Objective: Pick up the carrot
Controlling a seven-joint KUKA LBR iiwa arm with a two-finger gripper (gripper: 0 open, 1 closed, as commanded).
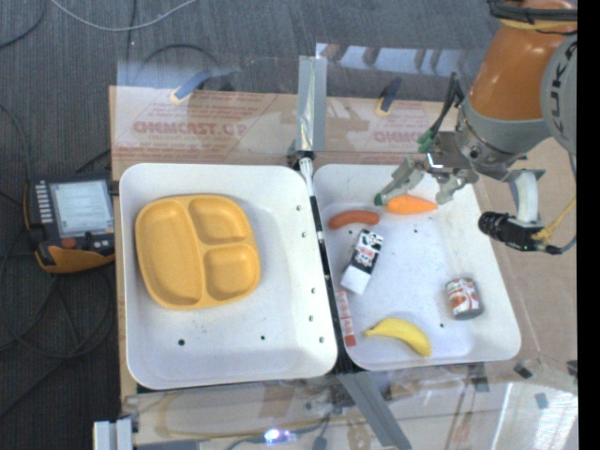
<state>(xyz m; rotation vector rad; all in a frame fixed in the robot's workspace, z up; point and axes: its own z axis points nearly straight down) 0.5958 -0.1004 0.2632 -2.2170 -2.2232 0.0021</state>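
Here, a yellow divided plate [198, 249] is held in the left bin [150, 350]. In the right bin [487, 336] are found a sausage [353, 218], small carton [362, 261], can [462, 297], banana [400, 335] and carrot [411, 205]. The claw [424, 187] is spread open just above the carrot.

The grey arm with its orange band [520, 59] is cut off by the top and right edges, so its upper links go unseen. The metal two-finger pincer [424, 182] stands over the stubby orange carrot [410, 205], covering its upper edge; whether the fingers touch it is too fine to tell. The print on the small white-and-black carton [363, 250] and the label of the small red-and-white can [462, 297] are too small to read.
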